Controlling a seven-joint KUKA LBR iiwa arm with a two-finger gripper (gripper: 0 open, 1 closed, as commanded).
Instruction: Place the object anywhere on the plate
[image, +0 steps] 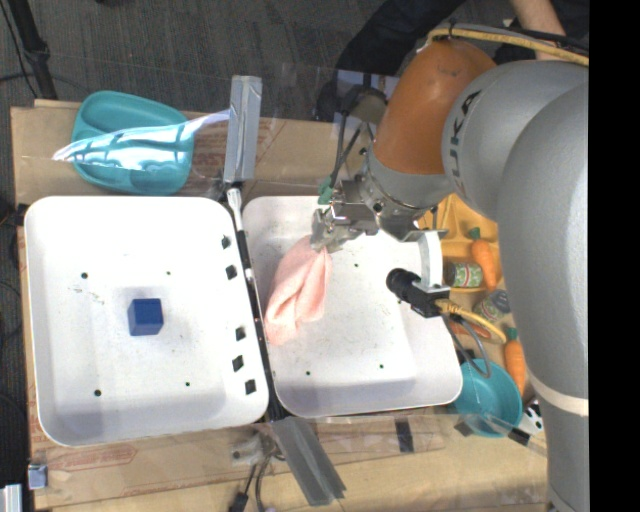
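Camera view: the gripper (322, 235), at centre frame over the right bin (440, 385), pinches the top of a pink cloth (298, 290).
Cloth: hangs limp from the fingers, its lower folds touching the bin floor near the divider.
Handling: soft and light, likely to sag and swing; a bunched top edge looks the surest hold.
Left bin (60, 400): a blue cube (146, 316) sits at left of frame.
Plate: cannot tell which item it is.
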